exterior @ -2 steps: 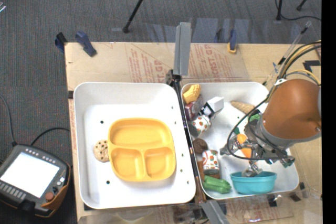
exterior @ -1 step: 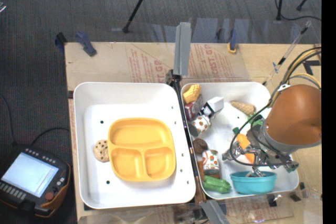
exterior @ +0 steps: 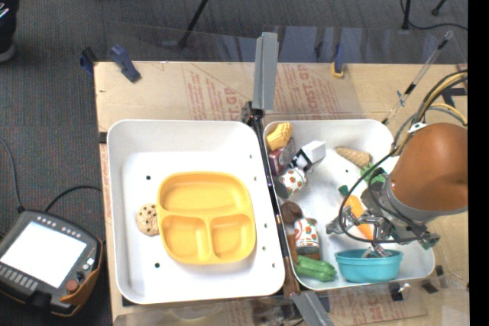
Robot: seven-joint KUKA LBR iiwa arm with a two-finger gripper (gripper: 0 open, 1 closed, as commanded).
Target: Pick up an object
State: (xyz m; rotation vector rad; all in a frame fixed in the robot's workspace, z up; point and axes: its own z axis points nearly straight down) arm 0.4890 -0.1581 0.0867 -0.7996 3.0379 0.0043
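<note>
Hovering low over the right bin's (exterior: 382, 130) front right corner, the hand (exterior: 376, 240) sits just above a teal bowl (exterior: 369, 265), with an orange piece (exterior: 357, 208) close behind it; whether it is open, closed or gripping anything cannot be told from here. The bowl looks light, rigid and smooth, so its thin rim is probably the best hold, one side inside and one outside. Beside it lie a green pepper (exterior: 316, 267) and a small can (exterior: 306, 234) near the bin's left wall.
</note>
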